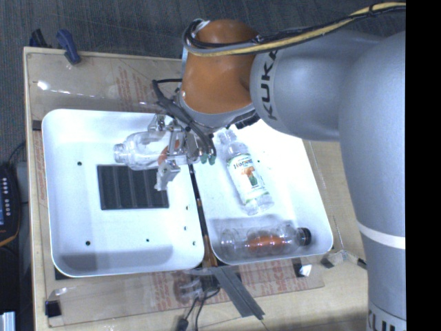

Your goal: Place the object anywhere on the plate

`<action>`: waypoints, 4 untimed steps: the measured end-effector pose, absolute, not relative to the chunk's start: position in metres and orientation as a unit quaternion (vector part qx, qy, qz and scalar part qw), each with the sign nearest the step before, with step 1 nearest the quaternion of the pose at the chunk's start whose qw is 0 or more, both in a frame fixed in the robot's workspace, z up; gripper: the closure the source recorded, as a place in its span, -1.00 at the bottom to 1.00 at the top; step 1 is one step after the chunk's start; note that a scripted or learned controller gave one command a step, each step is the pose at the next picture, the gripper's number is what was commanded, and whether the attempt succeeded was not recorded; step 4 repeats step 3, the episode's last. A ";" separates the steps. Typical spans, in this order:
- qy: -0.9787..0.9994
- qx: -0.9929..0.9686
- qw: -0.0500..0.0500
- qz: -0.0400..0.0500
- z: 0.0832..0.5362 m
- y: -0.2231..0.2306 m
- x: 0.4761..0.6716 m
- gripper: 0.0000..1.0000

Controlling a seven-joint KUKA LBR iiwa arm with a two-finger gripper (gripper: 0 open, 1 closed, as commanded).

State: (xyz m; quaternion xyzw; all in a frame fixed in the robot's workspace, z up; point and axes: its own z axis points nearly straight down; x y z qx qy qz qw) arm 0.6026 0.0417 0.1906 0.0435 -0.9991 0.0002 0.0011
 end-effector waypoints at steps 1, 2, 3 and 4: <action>-0.997 0.072 0.001 0.000 0.206 0.080 0.554 1.00; -0.997 0.072 0.001 0.000 0.206 0.079 0.554 -1.00; -0.997 0.072 0.001 0.000 0.206 0.079 0.554 -1.00; -0.997 0.072 0.001 0.000 0.206 0.079 0.554 -1.00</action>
